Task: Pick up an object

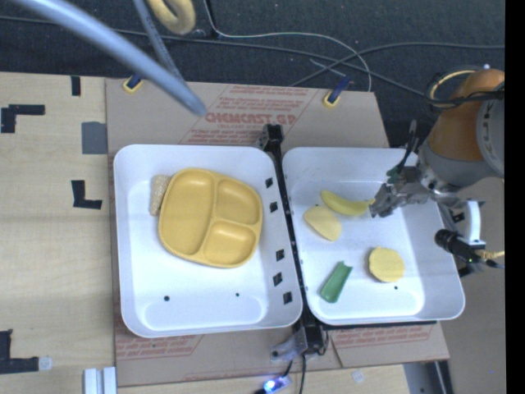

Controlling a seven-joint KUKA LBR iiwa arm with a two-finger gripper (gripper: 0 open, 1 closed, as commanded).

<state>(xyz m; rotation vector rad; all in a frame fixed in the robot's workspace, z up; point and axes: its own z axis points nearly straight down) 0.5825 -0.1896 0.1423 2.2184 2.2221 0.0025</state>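
Fingers of the gripper (384,206) hang low over the right bin (426,302), near its middle, and we cannot tell whether they are spread or closed; from this slanted view they blur into one dark tip. Nothing visibly sits between them.

Just beside that tip, on its left, lies a banana-like yellow piece (344,204), curved and smooth, its near end almost touching the tip (contact itself we cannot confirm). Slightly further left and lower sits a pale yellow wedge (322,222), rounded and matte. Below the fingers, well apart from them, rests a flat yellow round piece (386,264) with a slightly scalloped edge. Down and to the left of the fingers lies a small green stick (335,281), straight-sided, tilted on the bin floor.

Far to the left of the fingers, across the black divider, the left bin (139,286) carries a yellow sectioned plate (210,217), glossy plastic with three compartments, and a tan rough-textured slice (158,194) tucked against the plate's left rim.

Both bins are shallow, white and smooth, with rounded corners, resting on brown cardboard (246,109).
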